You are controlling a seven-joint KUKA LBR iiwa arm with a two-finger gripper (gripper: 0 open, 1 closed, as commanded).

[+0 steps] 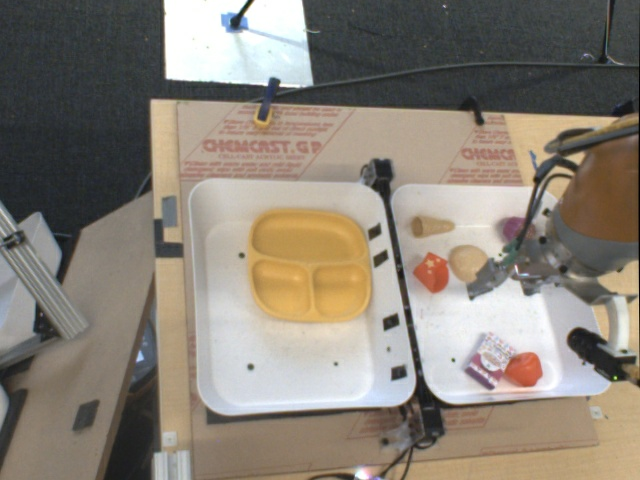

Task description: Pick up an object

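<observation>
Jaws first: from my seat I cannot tell how far apart they stand, nor whether anything sits between them. My gripper (487, 280) hangs low over the right bin (440, 368), its tip just beside a beige rounded lump (467, 260), which lies slightly up and left of it. A red block (432, 272) is further left, near that lump. A tan cone (432, 227) lies beyond, toward the far wall. Nearer me sit a purple-and-white packet (490, 359) touching a red-orange ball (524, 369). A yellow divided tray (309, 265) rests in the left bin (225, 368), well apart.
</observation>
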